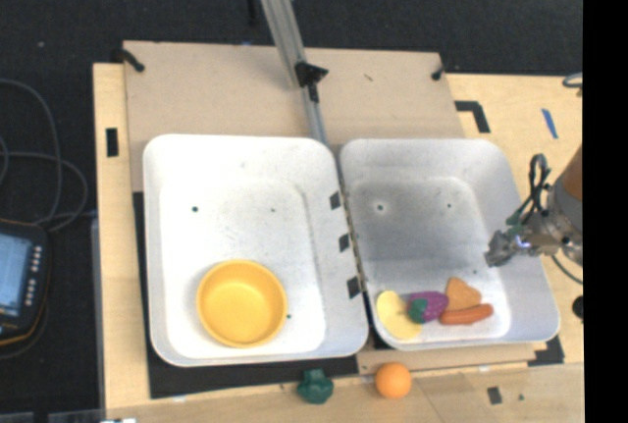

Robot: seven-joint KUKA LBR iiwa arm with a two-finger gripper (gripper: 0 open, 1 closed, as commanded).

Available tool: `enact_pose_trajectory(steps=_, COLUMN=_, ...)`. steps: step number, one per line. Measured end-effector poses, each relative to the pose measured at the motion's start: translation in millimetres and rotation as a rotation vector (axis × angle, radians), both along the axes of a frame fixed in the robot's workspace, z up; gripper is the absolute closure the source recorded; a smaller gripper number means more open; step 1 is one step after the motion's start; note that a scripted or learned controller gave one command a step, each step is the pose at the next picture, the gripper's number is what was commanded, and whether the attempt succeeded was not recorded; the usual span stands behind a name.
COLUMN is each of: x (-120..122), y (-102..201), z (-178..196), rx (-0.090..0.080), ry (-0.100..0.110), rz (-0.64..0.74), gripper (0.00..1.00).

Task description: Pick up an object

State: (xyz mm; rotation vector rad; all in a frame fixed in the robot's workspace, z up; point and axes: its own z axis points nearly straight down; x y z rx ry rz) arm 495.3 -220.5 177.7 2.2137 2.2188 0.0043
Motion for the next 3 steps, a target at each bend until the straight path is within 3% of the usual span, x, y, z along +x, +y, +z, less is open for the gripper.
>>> enact_pose_trajectory(steps=2, x=18.5, y=-3.4, z=94.3, rx=0.000, ry=0.000, rz=0.002, gripper=1.00)
enact_pose_trajectory(steps=3, x=38.4, y=43.2, z=79.6, rx=0.003, ry=0.006, rz=0.004, gripper=1.00)
